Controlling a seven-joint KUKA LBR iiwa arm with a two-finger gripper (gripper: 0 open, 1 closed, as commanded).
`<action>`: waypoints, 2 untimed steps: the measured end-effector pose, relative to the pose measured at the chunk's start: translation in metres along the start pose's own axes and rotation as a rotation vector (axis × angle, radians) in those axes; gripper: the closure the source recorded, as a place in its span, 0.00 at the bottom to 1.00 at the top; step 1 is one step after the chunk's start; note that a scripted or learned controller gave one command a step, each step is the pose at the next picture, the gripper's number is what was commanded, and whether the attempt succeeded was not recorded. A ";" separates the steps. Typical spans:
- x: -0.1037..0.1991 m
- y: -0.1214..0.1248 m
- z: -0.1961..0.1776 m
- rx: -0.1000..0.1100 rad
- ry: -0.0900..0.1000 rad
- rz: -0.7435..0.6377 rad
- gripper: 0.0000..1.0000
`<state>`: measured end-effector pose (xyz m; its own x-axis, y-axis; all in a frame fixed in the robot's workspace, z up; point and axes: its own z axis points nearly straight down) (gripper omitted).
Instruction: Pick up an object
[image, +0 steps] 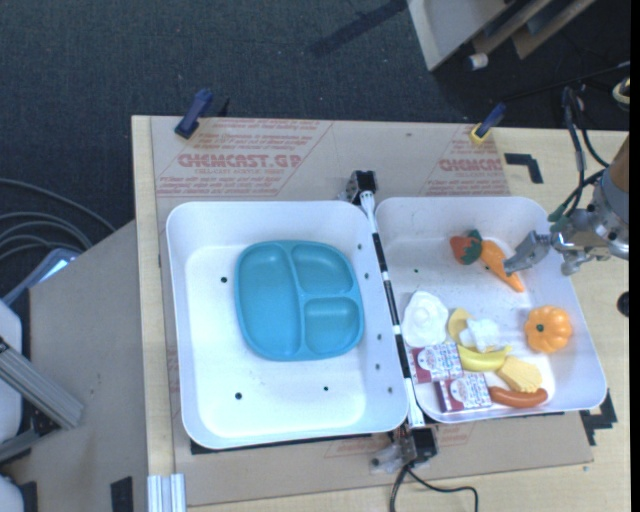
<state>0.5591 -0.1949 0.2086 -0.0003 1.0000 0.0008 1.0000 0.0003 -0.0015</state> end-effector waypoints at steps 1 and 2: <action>-0.009 0.057 0.124 -0.001 -0.001 -0.001 0.00; -0.009 0.058 0.113 -0.004 -0.002 -0.002 1.00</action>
<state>0.6165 -0.2036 0.0953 -0.0024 1.0000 -0.0015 1.0000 0.0024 0.0023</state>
